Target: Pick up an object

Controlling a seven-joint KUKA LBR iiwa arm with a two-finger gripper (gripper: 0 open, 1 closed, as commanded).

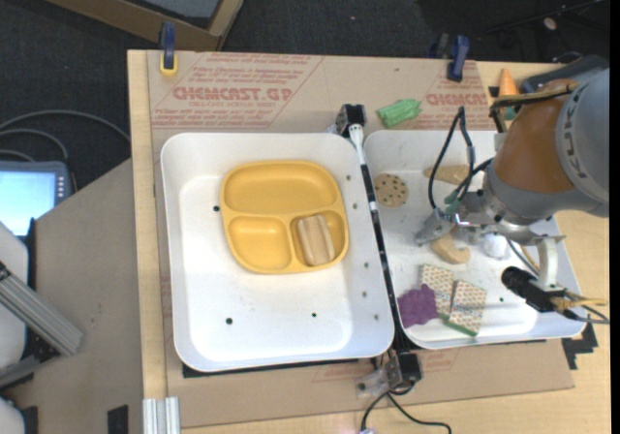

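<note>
Dark carpet floor, cardboard-topped bench

The two bins are white. In the left bin the tray is yellow, and the bread in it is pale brown. In the right bin the cookie is tan with dark dots, the grapes are purple, and the two pads have a speckled pattern. The surface is brown with red print. The toy on it is green. The arm is grey with an orange band.
</note>
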